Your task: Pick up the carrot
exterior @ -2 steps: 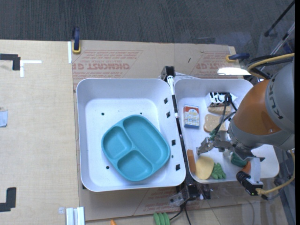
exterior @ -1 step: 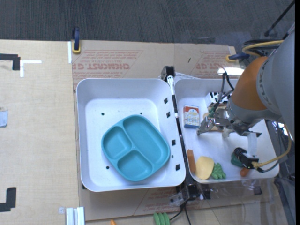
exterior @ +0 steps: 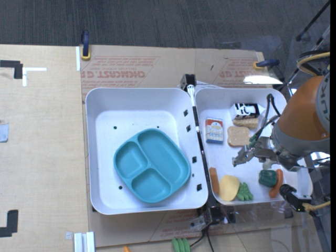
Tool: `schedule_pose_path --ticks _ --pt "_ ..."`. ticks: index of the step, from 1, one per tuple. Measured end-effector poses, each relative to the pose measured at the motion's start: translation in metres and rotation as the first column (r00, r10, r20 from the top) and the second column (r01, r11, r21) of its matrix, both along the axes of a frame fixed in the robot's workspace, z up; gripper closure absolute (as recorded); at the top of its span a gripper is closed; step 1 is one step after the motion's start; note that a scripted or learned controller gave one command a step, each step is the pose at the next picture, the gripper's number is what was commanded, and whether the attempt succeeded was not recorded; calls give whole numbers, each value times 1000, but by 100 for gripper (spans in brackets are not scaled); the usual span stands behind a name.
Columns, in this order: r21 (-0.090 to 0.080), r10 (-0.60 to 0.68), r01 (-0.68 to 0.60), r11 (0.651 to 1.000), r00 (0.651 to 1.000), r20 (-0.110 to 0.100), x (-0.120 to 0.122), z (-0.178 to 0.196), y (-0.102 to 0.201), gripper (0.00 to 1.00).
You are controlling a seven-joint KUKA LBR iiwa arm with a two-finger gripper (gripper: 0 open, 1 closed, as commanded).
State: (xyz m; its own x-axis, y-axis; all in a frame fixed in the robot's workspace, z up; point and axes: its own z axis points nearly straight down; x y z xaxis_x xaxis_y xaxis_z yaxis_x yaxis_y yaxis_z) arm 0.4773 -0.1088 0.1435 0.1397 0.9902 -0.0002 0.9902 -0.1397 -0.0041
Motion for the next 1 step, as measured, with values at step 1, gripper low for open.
schedule_pose_path --ticks 1 --pt "1 -15 15 1000 1000 0 0 -53 15 0"
